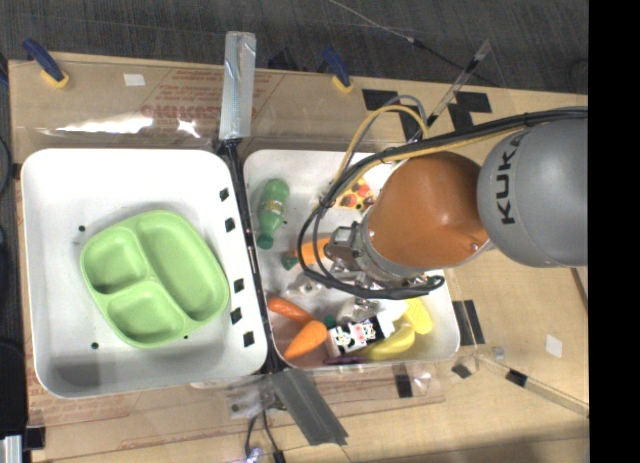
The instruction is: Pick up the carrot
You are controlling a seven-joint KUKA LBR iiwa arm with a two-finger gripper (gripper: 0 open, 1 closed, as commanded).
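We see the carrot [305, 339] at the right bin's [300, 166] front-left corner, just left of the gripper [362, 303]; whether that is spread or pressed together, we cannot tell.

tray [150, 276] in left bin [40, 251] | carrot [305, 339] in right bin [300, 166], seemingly front

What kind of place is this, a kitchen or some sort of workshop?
Most likely a robotics lab bench, not a kitchen. A grey and orange arm hangs over two white bins, the food looks like toys, such as the carrot and green bottle, and clamps and tape hold the setup down.
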